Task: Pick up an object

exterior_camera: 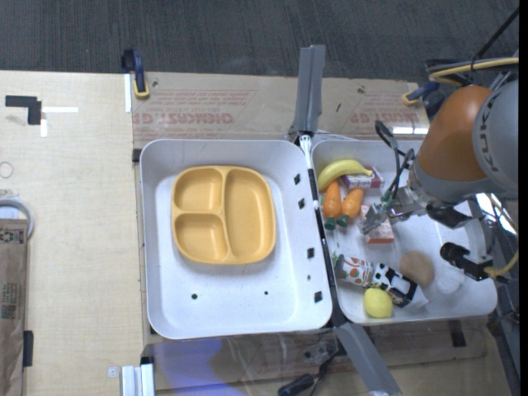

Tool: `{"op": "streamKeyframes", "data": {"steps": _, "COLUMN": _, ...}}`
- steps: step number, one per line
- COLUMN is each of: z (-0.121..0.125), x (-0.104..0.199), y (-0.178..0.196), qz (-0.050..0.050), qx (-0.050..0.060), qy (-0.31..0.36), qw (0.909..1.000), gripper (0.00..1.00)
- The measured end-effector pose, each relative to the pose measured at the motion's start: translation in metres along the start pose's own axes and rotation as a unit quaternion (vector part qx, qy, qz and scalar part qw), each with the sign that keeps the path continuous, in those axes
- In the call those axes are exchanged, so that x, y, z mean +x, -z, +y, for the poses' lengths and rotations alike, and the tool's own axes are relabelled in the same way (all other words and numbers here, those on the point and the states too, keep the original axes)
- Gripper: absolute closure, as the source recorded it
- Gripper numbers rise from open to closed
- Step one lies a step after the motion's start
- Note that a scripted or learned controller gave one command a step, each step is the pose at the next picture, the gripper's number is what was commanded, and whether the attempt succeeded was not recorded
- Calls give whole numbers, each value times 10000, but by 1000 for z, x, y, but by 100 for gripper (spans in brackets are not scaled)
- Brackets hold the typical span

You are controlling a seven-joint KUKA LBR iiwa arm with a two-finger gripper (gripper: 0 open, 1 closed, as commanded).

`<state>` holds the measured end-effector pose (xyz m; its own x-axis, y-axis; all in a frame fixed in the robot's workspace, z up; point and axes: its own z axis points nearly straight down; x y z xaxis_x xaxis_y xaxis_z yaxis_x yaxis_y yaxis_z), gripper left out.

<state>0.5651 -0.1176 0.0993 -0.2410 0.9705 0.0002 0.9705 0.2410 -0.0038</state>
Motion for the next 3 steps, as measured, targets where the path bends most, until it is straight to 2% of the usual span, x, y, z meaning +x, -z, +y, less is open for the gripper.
{"op": "streamKeyframes", "data": {"steps": 1, "z": -18, "x": -31, "y": -8, "qz": 3, "qx": -9, "qy": -188, "qw": 9998, "gripper": 100}}
{"op": "streamKeyframes", "data": {"steps": 2, "z": -52, "x": 4, "y": 93, "qz": -2, "qx": -9, "qy": -1114, "qw": 9938, "gripper": 100}}
{"op": "streamKeyframes", "data": {"steps": 3, "z": -55, "x": 17, "y": 85, "qz": 5, "qx": -6, "qy": -1593, "qw": 9872, "gripper": 100}}
